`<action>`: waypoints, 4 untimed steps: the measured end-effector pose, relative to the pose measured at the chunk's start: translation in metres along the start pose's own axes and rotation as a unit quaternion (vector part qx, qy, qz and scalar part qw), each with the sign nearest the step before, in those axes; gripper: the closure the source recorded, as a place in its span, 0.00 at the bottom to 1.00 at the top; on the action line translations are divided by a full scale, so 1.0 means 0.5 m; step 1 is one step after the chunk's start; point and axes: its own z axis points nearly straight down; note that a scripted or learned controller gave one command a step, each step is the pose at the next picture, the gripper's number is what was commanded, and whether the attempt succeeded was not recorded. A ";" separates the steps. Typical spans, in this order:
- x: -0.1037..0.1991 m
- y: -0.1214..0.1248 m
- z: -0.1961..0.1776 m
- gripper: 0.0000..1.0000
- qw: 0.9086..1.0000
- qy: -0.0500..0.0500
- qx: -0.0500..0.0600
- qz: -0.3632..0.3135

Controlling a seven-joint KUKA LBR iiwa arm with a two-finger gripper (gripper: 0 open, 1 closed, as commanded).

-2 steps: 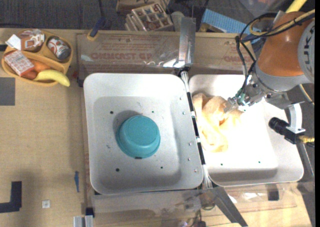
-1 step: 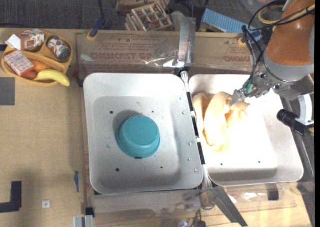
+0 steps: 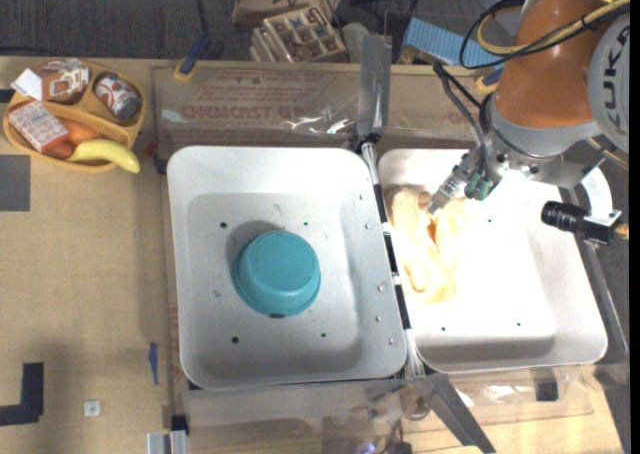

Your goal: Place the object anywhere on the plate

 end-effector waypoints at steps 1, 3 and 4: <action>0.048 0.076 0.011 1.00 0.980 -0.001 -0.001 -0.198; 0.134 0.270 -0.032 1.00 0.926 -0.002 -0.002 -0.379; 0.177 0.375 -0.035 1.00 0.926 -0.002 -0.003 -0.378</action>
